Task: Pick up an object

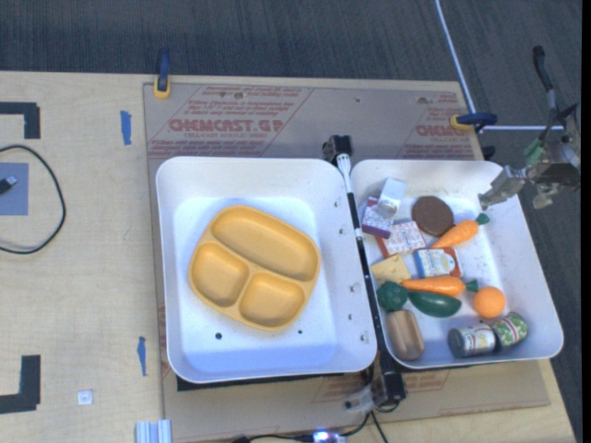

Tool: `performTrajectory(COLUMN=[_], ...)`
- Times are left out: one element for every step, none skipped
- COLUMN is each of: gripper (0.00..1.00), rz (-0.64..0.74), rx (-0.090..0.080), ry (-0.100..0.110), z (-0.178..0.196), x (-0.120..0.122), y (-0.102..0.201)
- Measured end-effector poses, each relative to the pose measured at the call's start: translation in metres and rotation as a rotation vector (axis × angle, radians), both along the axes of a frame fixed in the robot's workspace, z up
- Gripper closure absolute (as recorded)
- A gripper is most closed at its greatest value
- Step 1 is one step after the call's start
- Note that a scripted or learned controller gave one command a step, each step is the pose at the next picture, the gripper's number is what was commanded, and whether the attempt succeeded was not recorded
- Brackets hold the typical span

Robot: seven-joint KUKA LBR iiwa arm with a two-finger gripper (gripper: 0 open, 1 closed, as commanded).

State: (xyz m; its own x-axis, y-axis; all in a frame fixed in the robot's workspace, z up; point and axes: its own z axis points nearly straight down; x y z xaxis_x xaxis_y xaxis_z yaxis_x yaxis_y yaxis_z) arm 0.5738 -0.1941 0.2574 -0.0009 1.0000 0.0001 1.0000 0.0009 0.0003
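Nearest the camera, a tin can (475, 341) lies at the right bin's (545, 317) 5 o'clock corner, an orange ball (489, 301) just above it. At 1 o'clock, the gripper (496, 192) hovers beside a toy carrot (457, 234), its grip state impossible to tell. A yellow divided tray (254, 266) fills the left bin (175, 247).

yellow divided tray (254, 266) in left bin (175, 247), toy food crowding right bin (540, 289)

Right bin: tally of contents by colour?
Orange: 3 — carrot, second carrot, orange ball
Green: 1 — pepper
Brown: 2 — round disc, bread roll
Yellow: 1 — cheese wedge
Can: 1
Printed packs/boxes: about 4, overlapping
Total: about 12
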Motion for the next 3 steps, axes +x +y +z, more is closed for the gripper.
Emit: performTrajectory(gripper=[0.00,1.00,1.00], rz=[-0.001,-0.001,-0.001], rx=[0.001,0.000,-0.001], ry=[0.000,-0.004,-0.002], z=[-0.154,-0.144,-0.171], x=[-0.025,-0.023,-0.088], y=[-0.018,-0.018,-0.030])
